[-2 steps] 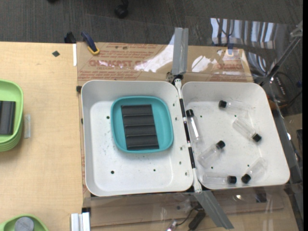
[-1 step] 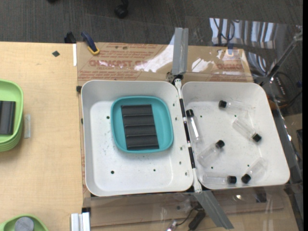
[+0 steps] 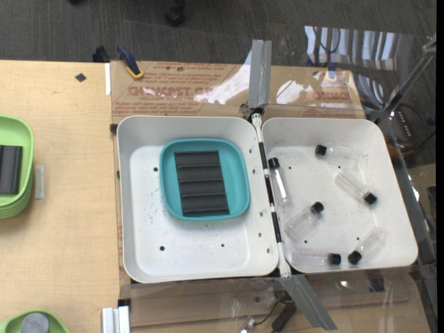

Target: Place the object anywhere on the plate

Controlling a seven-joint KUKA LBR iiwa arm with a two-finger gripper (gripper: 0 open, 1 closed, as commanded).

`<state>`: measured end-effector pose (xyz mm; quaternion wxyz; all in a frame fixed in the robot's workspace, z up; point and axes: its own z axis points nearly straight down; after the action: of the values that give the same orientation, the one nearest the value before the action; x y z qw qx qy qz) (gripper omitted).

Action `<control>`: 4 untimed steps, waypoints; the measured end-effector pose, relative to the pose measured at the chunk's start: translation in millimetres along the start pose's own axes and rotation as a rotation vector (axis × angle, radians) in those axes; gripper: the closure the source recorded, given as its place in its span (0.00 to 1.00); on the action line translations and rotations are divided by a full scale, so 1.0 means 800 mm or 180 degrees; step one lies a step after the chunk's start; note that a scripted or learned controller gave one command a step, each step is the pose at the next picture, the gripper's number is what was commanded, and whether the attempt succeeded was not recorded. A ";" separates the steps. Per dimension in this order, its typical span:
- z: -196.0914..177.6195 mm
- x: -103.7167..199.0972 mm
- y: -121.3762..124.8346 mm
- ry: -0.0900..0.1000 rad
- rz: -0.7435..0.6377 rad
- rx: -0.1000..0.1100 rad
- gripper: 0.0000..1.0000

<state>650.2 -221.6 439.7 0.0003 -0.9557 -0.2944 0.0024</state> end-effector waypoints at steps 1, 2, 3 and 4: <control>0.000 0.002 0.001 0.0001 0.0349 0.0001 0.00; 0.001 -0.001 0.000 -0.0001 0.0708 0.0006 0.00; 0.000 0.000 0.001 0.0005 0.1083 0.0003 0.00; 0.000 -0.001 0.001 0.0006 0.1255 0.0004 0.00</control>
<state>650.2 -222.7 439.9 0.0008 -0.9948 -0.1015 0.0018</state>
